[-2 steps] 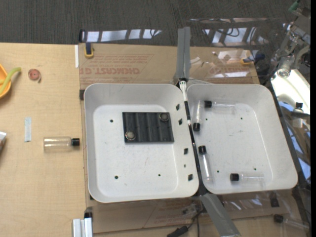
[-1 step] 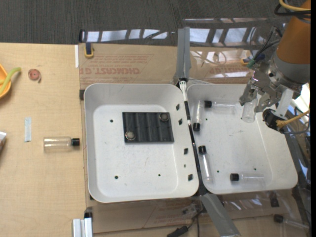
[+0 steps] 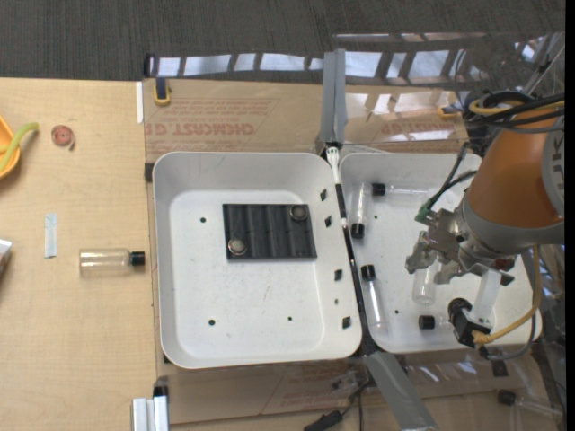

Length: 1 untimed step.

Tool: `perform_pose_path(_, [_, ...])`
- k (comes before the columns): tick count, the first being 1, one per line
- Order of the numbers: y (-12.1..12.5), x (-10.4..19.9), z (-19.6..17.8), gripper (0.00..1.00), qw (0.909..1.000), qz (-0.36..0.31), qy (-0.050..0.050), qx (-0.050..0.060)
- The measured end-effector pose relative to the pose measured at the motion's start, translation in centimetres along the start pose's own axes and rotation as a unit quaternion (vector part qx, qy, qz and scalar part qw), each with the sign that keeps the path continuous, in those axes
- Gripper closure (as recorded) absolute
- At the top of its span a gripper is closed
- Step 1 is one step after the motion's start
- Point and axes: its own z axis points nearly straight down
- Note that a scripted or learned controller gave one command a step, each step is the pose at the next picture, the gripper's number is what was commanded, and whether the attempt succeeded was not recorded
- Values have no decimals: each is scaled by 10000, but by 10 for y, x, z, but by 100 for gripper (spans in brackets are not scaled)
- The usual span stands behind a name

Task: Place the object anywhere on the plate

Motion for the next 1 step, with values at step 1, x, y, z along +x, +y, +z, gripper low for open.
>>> perform_pose_path(1, [78,-48,-235,100,10000,21,-4,-15])
